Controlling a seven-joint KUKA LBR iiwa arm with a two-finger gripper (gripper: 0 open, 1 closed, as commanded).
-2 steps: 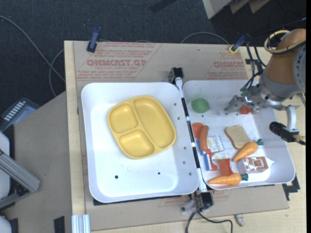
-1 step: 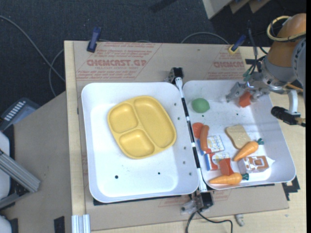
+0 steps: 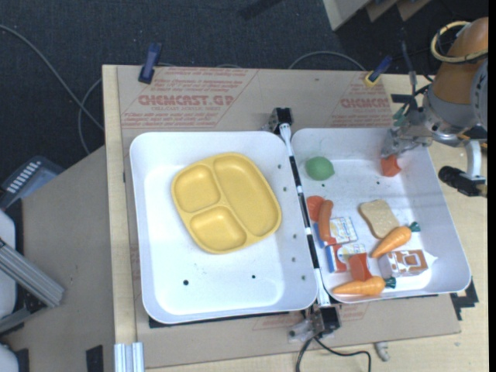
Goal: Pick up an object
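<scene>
A grey robot arm is being shown beside the right white bin. An orange band is being worn above its wrist, ringed by a yellowish cable. Dark cables are being trailed along its metallic wrist section above the bin's far corner.

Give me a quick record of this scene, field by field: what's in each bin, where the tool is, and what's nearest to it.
left bin: yellow divided plate
right bin: green ball, slice of bread, two carrots, hot dog, small cartons, red piece
tool: over the right bin's far right corner
nearest to tool: the red piece, directly beneath it; a grasp cannot be told
</scene>
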